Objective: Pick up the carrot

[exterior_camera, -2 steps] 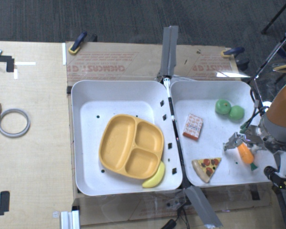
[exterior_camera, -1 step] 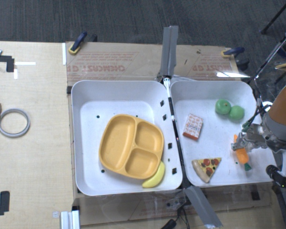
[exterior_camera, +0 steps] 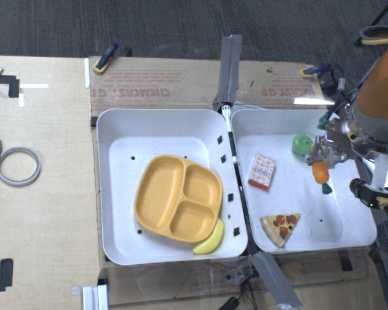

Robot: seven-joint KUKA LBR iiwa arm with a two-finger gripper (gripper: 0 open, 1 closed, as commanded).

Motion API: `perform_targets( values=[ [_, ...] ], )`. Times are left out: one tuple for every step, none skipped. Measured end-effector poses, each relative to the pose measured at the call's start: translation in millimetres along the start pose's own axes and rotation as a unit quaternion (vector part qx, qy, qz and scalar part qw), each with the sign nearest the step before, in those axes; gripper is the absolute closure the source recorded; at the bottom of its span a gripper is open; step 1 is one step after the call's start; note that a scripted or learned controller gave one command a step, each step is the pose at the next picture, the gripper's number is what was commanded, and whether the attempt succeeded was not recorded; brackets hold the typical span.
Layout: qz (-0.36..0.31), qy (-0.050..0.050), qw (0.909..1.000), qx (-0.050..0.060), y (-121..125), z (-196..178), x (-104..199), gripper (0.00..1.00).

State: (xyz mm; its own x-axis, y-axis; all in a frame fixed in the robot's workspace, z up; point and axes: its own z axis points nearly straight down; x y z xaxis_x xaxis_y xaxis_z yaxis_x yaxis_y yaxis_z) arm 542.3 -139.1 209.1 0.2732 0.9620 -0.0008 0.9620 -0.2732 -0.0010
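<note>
1. Left bin (exterior_camera: 110, 192): yellow plate (exterior_camera: 178, 199) w/ a banana (exterior_camera: 210, 241) by its edge.
2. Right bin (exterior_camera: 359, 234): red box (exterior_camera: 262, 172), pizza slice (exterior_camera: 280, 227), green thing (exterior_camera: 302, 144).
3. Carrot (exterior_camera: 321, 175) is just under the gripper (exterior_camera: 324, 152), right side of that bin, and seems off the floor.
4. Gripper looks shut on the carrot's top end.
5. Carrot is prob a toy: light, hard, smooth, may slip. Best grab is the fat middle.
</note>
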Motion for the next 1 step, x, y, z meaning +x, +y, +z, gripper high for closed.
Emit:
perform_targets(
  values=[
    [-0.136,-0.001,0.9906,0.000,32.9,-38.3,28.2,1.00]
  ],
)
